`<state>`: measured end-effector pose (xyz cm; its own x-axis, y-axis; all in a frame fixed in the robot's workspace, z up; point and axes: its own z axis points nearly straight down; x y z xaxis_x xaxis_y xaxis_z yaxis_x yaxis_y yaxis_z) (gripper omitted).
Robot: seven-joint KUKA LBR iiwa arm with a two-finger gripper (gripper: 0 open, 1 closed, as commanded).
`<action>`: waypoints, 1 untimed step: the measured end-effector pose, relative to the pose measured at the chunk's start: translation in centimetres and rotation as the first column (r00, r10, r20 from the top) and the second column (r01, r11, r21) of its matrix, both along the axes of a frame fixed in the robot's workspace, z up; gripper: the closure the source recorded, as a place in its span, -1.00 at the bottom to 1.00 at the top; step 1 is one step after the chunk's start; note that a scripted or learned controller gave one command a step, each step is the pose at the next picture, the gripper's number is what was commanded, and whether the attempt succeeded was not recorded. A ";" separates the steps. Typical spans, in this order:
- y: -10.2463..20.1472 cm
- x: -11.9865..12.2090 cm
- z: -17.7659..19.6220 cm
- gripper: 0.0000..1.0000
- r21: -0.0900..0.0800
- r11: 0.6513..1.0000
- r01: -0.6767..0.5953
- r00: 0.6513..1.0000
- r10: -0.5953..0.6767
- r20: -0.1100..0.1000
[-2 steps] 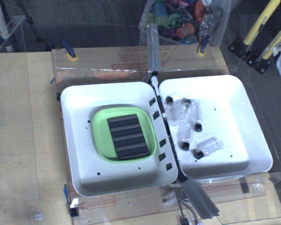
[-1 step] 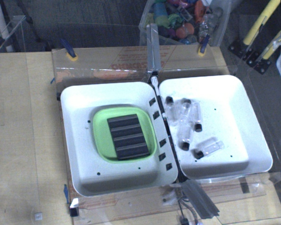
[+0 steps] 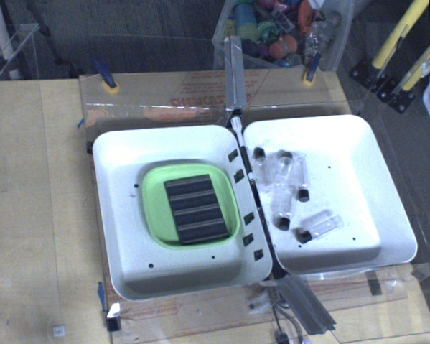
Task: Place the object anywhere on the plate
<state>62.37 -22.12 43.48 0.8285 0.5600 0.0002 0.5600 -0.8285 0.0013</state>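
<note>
the dark ridged block (image 3: 197, 208) lies flat on the green plate (image 3: 151, 207) in the left bin (image 3: 121, 158), covering its middle and reaching toward the rim at 5 o'clock, so if this is the task's thing the placing looks done. the risk then is a needless further pick dragging the block over that near rim. if the object is instead one of the clear vials (image 3: 283, 173) in the right bin (image 3: 358, 160), trouble is likelier: they crowd together at the bin's 9 o'clock side, with one vial (image 3: 320, 224) apart toward 6 o'clock, and look smooth and round enough to slip or roll off the block. the arm's pose, and whether the claw is apart or together, i cannot tell.
</note>
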 end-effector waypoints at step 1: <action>-0.3 -1.4 0.0 -1.00 0.003 0.995 0.097 0.995 -0.097 -0.004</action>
<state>60.94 -22.40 43.47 0.8790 0.4768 -0.0016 0.4767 -0.8790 -0.0032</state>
